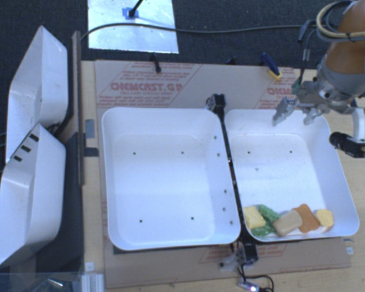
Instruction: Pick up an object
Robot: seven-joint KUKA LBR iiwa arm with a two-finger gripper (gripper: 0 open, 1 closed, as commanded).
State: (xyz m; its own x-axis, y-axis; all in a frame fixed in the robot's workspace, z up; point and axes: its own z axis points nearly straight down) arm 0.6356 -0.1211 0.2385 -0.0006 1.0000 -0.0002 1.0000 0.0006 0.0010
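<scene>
Tool (297, 110) hung with fingers apart at right bin's (334, 163) 12 o'clock rim, items (289, 219) bunched against 6 o'clock wall, so wall collision or a missed grasp looked likely.

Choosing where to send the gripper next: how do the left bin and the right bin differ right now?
The right bin holds a row of small objects along its near edge, yellow, green, tan and orange; the left bin shows bare floor. The gripper hangs open over the right bin's far edge, away from the left bin. Both are shallow and white.
</scene>
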